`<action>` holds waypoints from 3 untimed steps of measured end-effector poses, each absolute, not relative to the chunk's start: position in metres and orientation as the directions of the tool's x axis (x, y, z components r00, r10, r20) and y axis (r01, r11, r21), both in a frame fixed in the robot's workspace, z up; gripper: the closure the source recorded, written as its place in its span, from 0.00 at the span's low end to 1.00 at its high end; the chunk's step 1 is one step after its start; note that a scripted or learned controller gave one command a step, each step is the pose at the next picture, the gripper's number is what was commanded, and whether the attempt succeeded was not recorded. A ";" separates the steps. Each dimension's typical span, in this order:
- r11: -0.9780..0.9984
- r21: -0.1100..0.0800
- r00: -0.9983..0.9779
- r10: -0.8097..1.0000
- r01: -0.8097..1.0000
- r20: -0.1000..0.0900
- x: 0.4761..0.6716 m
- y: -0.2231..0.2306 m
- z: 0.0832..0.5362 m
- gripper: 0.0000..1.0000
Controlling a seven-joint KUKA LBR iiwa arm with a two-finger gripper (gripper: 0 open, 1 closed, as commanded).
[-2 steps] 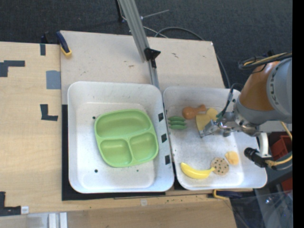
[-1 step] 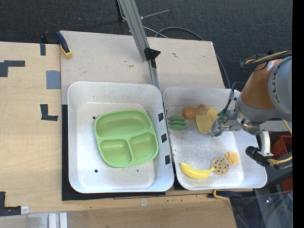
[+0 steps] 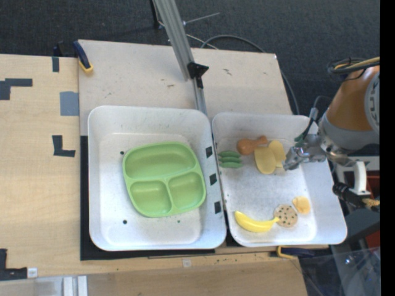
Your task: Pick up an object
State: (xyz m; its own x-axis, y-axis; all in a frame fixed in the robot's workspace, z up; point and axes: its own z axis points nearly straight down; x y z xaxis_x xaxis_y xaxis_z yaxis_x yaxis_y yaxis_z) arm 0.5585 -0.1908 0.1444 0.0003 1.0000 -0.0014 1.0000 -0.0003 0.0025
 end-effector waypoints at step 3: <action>0.006 0.001 -0.006 1.000 1.000 0.001 0.579 -0.137 0.250 1.00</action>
State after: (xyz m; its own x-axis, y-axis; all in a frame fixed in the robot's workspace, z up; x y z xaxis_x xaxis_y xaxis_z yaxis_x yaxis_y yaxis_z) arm 0.5795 -0.1374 0.2501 -0.0061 1.0000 0.0012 1.0000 0.0061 0.0007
